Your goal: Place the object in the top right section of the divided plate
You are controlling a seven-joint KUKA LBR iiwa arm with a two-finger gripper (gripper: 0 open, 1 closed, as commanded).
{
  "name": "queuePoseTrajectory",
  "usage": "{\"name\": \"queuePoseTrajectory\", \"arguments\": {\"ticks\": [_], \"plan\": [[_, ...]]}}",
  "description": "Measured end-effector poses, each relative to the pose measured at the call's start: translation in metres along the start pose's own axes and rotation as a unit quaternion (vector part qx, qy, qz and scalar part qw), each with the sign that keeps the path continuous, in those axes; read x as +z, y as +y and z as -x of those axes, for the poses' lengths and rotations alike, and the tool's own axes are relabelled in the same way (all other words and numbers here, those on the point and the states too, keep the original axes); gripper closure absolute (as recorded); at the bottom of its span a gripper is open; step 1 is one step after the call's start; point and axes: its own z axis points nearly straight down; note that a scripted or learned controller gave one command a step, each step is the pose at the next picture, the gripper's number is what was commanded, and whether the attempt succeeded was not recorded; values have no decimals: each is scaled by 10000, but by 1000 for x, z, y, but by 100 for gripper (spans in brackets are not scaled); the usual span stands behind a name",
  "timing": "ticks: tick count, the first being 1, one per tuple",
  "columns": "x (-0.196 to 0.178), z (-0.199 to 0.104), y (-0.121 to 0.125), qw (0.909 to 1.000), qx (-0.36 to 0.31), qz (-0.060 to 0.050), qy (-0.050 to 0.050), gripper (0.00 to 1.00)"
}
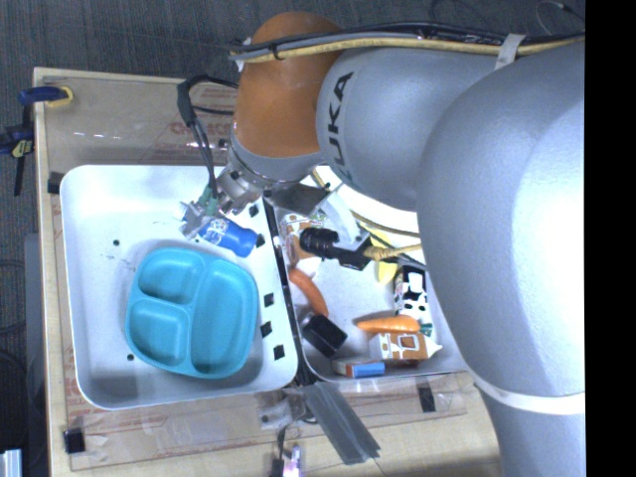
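Mostly hidden under wrist, gripper [212, 210] over left bin [84, 202]; blue object [227, 235] beside it, grasp unclear.

The letters "UKA", part of a maker's name, are printed in black on the grey arm [417, 117] beside its orange band [283, 82]. The first letter is cut off. No other text can be read.

Right of the gripper, in the right bin [316, 368]: orange carrot [389, 322], black block [324, 334], cow figure [411, 296], small carton [401, 346].
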Motion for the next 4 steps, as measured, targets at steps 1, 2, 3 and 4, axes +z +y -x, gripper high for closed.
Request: {"name": "queuePoseTrajectory", "arguments": {"ticks": [1,2,3,4], "plan": [[-40,3,-20,9986,-534,-1,1,100],[-56,10,-46,9962,-870,-7,7,100],[7,9,1,9782,-2076,-12,11,100],[-9,70,-51,9496,-3135,-7,8,100]]}}
